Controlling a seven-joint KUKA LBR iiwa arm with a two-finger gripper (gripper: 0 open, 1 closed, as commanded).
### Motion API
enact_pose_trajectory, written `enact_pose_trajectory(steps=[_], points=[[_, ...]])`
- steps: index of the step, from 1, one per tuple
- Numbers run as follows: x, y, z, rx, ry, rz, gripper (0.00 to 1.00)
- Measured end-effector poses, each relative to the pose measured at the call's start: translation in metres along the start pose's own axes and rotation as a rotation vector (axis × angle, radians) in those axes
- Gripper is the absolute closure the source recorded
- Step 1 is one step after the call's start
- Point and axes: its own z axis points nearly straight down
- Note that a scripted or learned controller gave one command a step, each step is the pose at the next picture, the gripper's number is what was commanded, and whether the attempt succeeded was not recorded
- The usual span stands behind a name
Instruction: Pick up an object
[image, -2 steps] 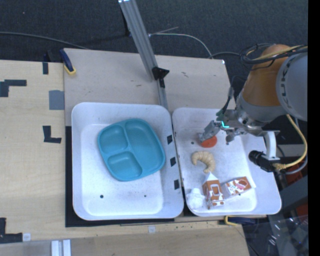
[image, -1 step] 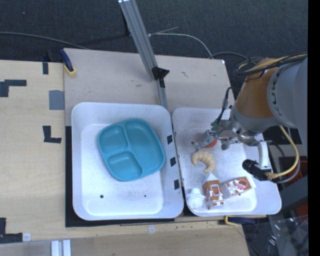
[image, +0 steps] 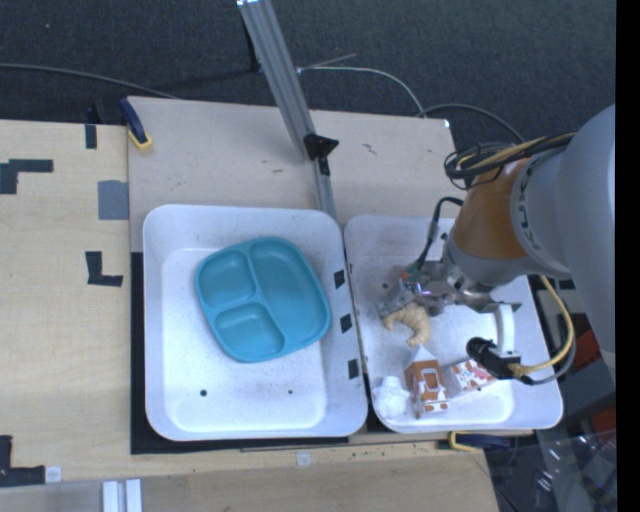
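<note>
Two white bins sit on my bench. My gripper (image: 408, 290) hangs low in the right bin (image: 535, 400); its opening I cannot tell. Touching it, just below, lies the tan croissant-like toy (image: 412, 320), long axis slanting.

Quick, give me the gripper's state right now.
Gripper: low in the right bin, just above the tan croissant-shaped toy; whether it is open, shut or holding anything cannot be told from this view.
</note>
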Motion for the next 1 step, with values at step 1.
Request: enact_pose_trajectory(steps=[1], points=[[0.0007, 0.0014, -0.013, -0.004, 0.0, -0.002, 1.0]])
